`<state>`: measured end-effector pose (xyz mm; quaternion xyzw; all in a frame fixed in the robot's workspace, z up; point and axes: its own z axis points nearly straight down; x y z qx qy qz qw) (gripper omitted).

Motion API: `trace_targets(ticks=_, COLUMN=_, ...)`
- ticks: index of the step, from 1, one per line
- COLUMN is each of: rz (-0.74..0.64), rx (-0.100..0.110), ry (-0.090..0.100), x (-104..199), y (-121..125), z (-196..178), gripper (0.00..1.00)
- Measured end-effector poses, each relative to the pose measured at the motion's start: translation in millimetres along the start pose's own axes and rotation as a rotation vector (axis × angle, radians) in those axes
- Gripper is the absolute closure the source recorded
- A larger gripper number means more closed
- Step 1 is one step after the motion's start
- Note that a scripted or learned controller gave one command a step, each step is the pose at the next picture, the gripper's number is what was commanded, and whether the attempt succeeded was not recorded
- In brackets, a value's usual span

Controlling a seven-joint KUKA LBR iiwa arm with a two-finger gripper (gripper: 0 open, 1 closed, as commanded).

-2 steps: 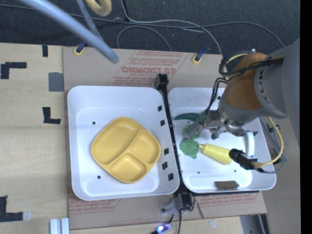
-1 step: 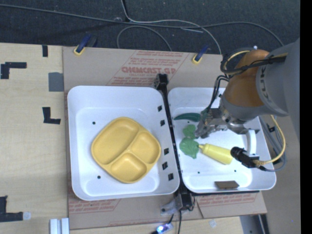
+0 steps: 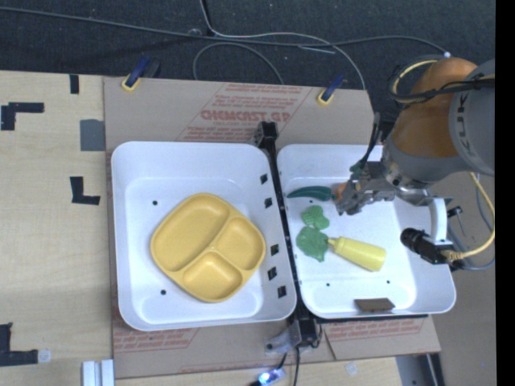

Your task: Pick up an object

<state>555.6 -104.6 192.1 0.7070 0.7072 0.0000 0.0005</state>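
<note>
Hovering pincer (image 3: 352,197), tips blurred, beside green pepper (image 3: 310,191)

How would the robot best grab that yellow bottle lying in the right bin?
Probably across the wide body of the yellow bottle, coming straight down from above. It lies on its side, slanted, narrow neck toward the green leafy toy, so the pincer should close across its width, clear of that toy.

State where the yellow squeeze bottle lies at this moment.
The yellow squeeze bottle lies on its side in the right bin, near the middle, its tip beside the larger green leafy piece and below the gripper.
</note>
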Motion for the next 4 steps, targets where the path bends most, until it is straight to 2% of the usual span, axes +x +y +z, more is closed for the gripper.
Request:
trace_targets(ticks=1, rz=-0.001, rx=0.002, ry=0.001, x=0.2, y=0.7, z=-18.0, gripper=1.00)
trace_targets(ticks=2, rz=-0.005, rx=0.005, ry=0.002, x=44.3, y=-7.5, z=-18.7, gripper=1.00)
trace_targets(ticks=3, rz=-0.007, rx=0.006, ry=0.002, x=105.3, y=-13.9, z=-12.5, gripper=1.00)
trace_targets(ticks=4, rz=-0.007, rx=0.005, ry=0.001, x=158.6, y=-8.1, z=-22.2, gripper=1.00)
